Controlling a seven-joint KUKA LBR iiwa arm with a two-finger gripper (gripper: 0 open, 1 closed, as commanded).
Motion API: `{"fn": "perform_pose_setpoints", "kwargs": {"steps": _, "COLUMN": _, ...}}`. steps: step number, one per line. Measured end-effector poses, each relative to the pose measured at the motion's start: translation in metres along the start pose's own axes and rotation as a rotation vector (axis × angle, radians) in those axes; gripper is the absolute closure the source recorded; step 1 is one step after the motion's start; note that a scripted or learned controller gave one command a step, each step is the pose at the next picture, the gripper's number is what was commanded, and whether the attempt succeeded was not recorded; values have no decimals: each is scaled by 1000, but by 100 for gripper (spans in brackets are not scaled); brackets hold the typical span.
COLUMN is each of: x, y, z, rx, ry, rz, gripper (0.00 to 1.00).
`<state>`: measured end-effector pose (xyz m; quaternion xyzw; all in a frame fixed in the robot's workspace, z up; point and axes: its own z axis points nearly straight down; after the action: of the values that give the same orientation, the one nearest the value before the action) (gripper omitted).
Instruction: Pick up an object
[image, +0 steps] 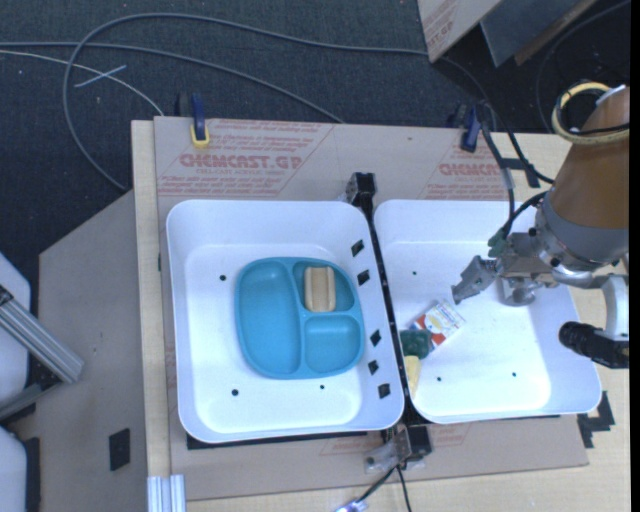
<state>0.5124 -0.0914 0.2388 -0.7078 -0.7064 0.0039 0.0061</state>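
We take the right bin (520, 395) as landmark: the claw (478, 280) hovers above its middle, grip state we cannot tell. The small packet (438, 323) lies near the bin's left wall, down-left of the claw, long axis diagonal.

We see the grey arm (590, 190), orange-banded above its wrist, reaching in from the right at mid-height, its wrist bent so that the metal gripper (470, 285) points left and slightly downward, with nothing visible between its tips.
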Motion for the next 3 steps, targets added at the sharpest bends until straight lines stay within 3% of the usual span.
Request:
{"fn": "perform_pose_setpoints", "kwargs": {"steps": 1, "x": 0, "y": 2, "z": -6, "rx": -12, "ry": -1, "rz": -2, "gripper": 0}}
{"fn": "perform_pose_setpoints", "kwargs": {"steps": 3, "x": -1, "y": -11, "z": 106, "rx": -7, "ry": -2, "rz": 0, "gripper": 0}}
